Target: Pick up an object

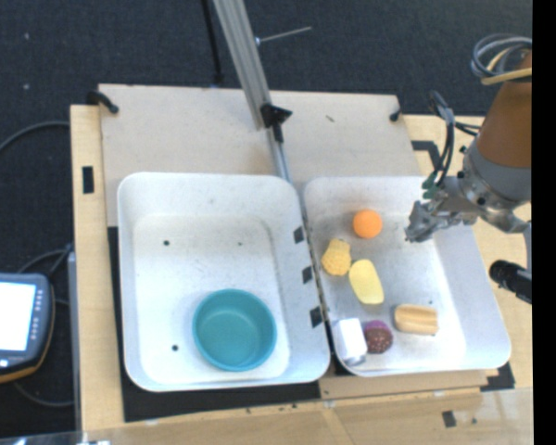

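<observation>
The right bin (463, 276) holds several small objects: an orange ball (368, 223), a bumpy yellow piece (336, 258), a smooth yellow piece (366, 282), a tan bread-like piece (416, 320), a dark purple piece (378, 337) and a white block (351, 339). My gripper (420, 230) hangs over the bin's upper right part, to the right of the orange ball and apart from it. Nothing shows between its tips.
The left bin (148, 202) holds a teal bowl (234, 329). A slanted metal pole (250, 63) rises behind the bins. A pendant with a screen (9, 327) lies off the bench at the left. Black cables run by the arm on the right.
</observation>
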Controlling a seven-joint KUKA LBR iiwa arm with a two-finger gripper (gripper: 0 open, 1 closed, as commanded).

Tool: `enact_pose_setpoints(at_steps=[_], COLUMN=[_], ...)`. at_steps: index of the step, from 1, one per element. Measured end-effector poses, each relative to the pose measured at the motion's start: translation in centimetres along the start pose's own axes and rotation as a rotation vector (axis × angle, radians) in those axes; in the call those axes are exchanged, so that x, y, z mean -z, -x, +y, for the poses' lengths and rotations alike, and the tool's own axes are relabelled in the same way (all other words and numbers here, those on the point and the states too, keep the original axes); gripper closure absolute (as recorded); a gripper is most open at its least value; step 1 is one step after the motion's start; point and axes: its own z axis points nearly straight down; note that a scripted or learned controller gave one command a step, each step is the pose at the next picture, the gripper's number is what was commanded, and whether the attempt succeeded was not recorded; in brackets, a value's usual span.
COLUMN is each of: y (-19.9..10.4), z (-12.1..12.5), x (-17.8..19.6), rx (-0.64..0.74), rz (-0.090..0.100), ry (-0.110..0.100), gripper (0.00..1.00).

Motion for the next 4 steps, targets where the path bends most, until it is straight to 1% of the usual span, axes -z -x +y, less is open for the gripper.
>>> enact_pose_setpoints(at_steps=[1, 2, 3, 4], y=[0.1, -4.1, -9.8, -15.4], z=[0.1, 0.9, 2.2, 3.9], x=[2.9, 1.5, 1.4, -0.5], rx=[0.001, 0.003, 0.004, 0.005], rz=[0.0, 0.002, 0.002, 0.003], ry=[-0.002, -0.006, -0.005, -0.006], gripper=[1.0, 1.0, 1.0, 1.0])
